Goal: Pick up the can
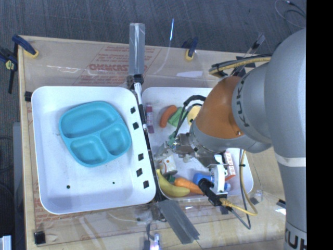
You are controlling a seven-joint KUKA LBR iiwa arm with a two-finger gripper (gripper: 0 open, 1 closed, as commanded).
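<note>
White plastic bins sit side by side on the wooden counter, the left bin holding a blue divided plate in the left centre of the frame. The right bin is crowded: an orange carrot and a green item lie near its upper part, while a yellow banana and a second carrot lie along its lower edge, with a small blue object just beside them. The grey arm, with its orange band, reaches in from the right and covers much of this bin. Its gripper is low over the bin's centre-left, just above a small white-and-orange item that may be the can, though this is too small and too hidden to be sure. Whether the gripper is apart or together cannot be told, nor whether it touches anything.
</note>
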